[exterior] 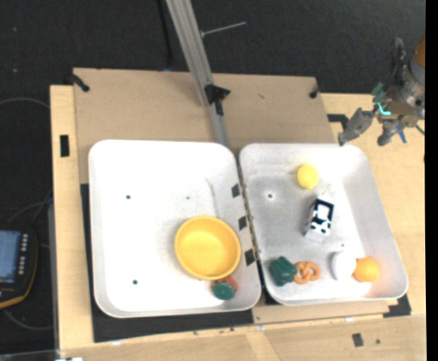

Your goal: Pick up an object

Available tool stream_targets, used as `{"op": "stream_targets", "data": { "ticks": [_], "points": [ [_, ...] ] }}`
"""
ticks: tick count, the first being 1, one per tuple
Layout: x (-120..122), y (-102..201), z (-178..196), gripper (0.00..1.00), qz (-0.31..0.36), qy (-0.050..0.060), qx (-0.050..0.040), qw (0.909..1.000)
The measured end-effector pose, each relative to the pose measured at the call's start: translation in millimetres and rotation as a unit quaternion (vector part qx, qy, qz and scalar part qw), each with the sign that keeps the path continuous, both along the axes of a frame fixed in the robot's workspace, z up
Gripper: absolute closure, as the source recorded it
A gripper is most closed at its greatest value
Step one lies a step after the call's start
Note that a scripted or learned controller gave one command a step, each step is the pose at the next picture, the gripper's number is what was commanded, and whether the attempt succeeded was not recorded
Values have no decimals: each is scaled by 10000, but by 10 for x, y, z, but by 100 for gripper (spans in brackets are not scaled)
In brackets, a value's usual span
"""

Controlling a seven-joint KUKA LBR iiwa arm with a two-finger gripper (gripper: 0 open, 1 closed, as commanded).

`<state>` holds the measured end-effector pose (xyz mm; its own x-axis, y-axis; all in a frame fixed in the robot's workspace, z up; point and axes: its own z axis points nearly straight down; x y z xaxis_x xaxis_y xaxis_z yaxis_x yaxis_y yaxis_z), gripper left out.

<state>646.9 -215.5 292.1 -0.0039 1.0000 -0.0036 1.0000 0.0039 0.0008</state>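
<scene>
My gripper (pixel 371 128) hangs at the far right, above the bench just beyond the right bin's (pixel 279 171) back corner; its two fingers are spread, with nothing between them. Inside the right bin lie a yellow ball (pixel 307 176), a black-and-white block (pixel 320 218), a green toy (pixel 282 271), an orange pretzel-shaped piece (pixel 307 271), a small white object (pixel 342 265) and an orange ball (pixel 366 269). The left bin (pixel 129 179) holds a yellow bowl (pixel 208 247) and a small green-and-red object (pixel 224 288) by its front wall.
A slanted metal pole (pixel 193 47) crosses the back of the bench and ends between the two bins. A tablet-like pendant (pixel 4 265) lies off the bench at the left.
</scene>
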Motion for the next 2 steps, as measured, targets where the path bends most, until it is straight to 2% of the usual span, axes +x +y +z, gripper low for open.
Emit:
{"op": "stream_targets", "data": {
  "ticks": [2],
  "points": [
    [-105,30,-883,0,-20,19,9,10000]
  ]
}}
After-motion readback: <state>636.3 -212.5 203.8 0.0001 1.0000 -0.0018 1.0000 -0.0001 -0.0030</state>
